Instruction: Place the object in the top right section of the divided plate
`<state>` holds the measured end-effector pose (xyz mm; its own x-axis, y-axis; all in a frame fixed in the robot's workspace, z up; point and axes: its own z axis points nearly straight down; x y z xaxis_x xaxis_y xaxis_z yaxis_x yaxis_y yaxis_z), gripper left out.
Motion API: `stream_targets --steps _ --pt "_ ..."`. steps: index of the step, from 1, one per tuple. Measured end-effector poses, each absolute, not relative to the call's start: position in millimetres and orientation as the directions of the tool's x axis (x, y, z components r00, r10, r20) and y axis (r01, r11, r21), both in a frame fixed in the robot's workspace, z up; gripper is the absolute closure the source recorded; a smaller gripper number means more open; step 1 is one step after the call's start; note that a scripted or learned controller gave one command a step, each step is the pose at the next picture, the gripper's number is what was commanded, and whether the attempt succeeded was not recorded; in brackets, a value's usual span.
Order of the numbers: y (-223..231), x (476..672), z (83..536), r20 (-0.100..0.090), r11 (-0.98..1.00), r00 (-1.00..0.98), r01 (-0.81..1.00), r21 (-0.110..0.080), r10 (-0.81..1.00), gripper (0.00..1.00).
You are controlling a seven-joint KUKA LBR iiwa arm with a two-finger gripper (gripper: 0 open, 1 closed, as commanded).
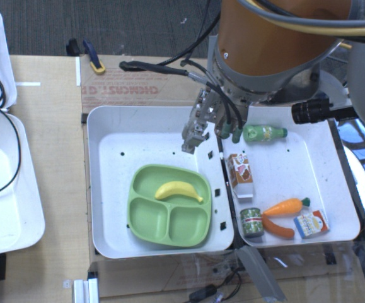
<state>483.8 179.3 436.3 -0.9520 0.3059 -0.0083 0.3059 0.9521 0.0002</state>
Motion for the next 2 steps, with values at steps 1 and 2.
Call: stream_targets --steps 1,2 --pt "179.3 483.8 436.2 -0.008 0.952 -0.952 0.306 0.000 0.306 0.00" --pt "179.1 485.5 445.0 -0.010 0.952 -0.952 0.307 0.000 0.307 1.00"
